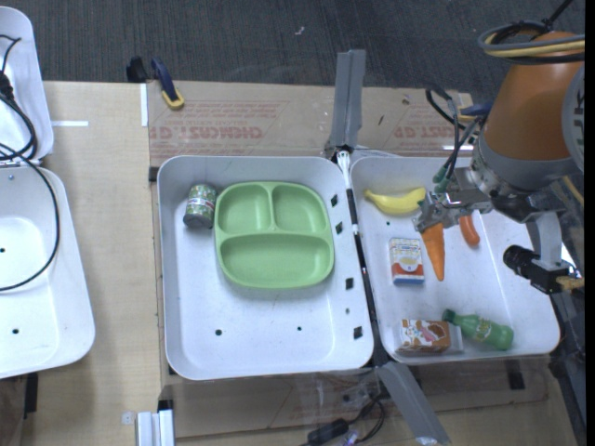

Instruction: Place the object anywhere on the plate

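**Carrot in the right bin, plate in the left**

Nearest you, along the right bin's (548,342) front wall, lay a squat printed carton (426,335) and a glossy green bottle (483,329) on its side. Further in, you saw a small white carton (406,259) lying flat just beside a tapered orange carrot (434,252). The claw (437,214) hung at the carrot's thick upper end; you could not tell whether it gripped anything. A curved yellow banana (395,201) lay near the back wall. In the left bin (251,342), the smooth green plate (274,234), rounded and split into three compartments, sat toward the rear, a small labelled can (199,205) just beside its left rim.
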Robot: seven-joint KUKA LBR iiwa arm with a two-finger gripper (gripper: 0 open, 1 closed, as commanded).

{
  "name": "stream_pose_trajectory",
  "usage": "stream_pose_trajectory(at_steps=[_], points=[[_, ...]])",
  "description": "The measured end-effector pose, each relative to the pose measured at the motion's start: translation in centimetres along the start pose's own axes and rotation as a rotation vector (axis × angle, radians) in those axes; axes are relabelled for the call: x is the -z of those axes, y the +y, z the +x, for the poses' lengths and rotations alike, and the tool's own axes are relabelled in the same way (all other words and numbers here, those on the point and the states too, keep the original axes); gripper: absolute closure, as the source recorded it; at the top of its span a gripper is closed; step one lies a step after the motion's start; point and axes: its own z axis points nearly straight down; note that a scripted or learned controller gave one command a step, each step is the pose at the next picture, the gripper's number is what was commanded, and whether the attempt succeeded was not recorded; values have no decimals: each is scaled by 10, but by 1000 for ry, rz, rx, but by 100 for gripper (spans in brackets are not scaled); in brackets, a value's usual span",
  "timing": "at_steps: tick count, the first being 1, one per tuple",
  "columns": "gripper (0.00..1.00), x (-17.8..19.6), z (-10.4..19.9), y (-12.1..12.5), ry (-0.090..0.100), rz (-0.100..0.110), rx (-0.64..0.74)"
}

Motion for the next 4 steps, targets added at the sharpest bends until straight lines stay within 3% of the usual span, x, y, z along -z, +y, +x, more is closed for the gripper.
stream_pose_trajectory(at_steps=[1, 2, 3, 4], points=[[100, -41, 37, 25, 0, 3, 76], [100, 67, 35, -35, -1, 0, 329], [100, -25, -11, -31, 1, 4, 253], [100, -17, -12, -31, 1, 4, 251]])
